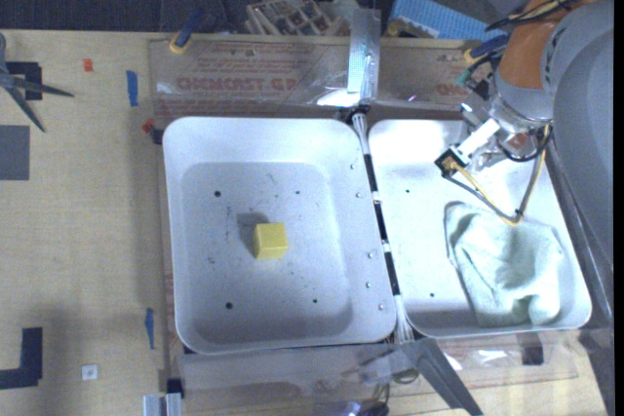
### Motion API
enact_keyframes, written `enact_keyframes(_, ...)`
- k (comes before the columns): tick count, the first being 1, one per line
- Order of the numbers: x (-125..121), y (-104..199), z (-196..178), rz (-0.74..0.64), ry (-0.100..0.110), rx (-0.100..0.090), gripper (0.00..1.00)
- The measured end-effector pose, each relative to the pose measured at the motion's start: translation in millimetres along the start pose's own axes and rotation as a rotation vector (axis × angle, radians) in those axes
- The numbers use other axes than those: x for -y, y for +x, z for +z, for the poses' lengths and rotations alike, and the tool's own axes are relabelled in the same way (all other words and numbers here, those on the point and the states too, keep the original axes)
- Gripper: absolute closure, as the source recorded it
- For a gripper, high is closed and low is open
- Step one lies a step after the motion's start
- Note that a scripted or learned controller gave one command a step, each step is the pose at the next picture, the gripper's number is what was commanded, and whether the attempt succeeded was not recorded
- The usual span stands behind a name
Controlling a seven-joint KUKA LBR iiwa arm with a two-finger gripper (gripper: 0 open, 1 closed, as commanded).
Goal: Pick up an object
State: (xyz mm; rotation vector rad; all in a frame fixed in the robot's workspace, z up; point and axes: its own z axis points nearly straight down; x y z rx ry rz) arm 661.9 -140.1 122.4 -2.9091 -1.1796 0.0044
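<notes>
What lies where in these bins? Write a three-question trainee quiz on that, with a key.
1. The yellow block lies in:
A. the left bin
B. the right bin
C. neither
2. True or false: the cloth shares a bin with the block.
3. Fill in: the arm is above the ____ bin.

Key: 1 A. 2 False: the cloth is in the right bin. 3 right.
</notes>
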Motion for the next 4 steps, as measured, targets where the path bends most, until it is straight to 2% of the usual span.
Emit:
enact_keyframes(1,7.3,-21.9,26.3,0.408,0.002,0.000,1.00)
enact_keyframes(2,25.8,-35.2,-44.4,0.568,-0.002,-0.002,1.00)
enact_keyframes(3,8.2,-32.3,-104.9,0.563,-0.002,-0.002,1.00)
enact_keyframes(4,39.0,-19.1,-10.4,0.569,0.001,-0.001,1.00)
